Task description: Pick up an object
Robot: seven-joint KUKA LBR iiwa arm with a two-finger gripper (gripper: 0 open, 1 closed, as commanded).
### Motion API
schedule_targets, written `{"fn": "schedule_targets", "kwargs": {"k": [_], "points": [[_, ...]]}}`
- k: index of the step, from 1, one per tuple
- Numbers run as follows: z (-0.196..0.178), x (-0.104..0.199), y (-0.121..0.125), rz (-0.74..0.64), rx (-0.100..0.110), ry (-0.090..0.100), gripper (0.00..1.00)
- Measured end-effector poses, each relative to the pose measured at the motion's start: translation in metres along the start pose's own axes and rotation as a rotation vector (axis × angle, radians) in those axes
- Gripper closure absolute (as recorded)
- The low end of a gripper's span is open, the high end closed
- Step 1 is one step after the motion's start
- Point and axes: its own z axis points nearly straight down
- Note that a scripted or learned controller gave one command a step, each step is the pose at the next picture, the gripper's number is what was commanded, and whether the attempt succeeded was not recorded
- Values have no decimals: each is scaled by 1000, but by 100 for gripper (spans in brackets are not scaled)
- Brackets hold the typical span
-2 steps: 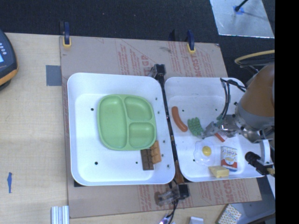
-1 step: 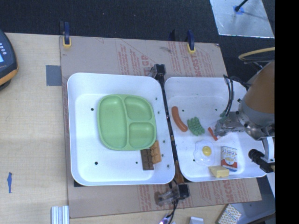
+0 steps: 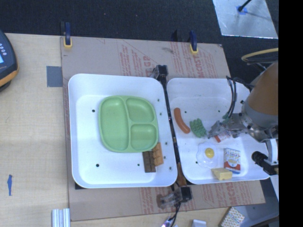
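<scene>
The right bin (image 3: 199, 83) holds a toy sausage (image 3: 181, 120), a green leafy piece (image 3: 197, 127), a fried egg (image 3: 208, 153), a small red and white carton (image 3: 232, 159) and a yellow cheese wedge (image 3: 222, 174). My gripper (image 3: 219, 131) hangs low over this bin, just right of the green piece and above the egg. A small red bit (image 3: 218, 138) shows right under the gripper's tip; what it belongs to is unclear. The grey arm (image 3: 258, 112) covers the bin's right side.
The left bin (image 3: 85, 126) carries a green divided plate (image 3: 128, 123), with two brown bar-like pieces (image 3: 153, 158) at its lower right. A black divider (image 3: 166, 108) and clamps run between the bins. A grey device (image 3: 5, 60) lies at the far left.
</scene>
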Motion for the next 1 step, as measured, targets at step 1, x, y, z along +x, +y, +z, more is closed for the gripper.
{"fn": "schedule_targets", "kwargs": {"k": [1], "points": [[13, 42, 45, 0, -3, -1, 0]]}}
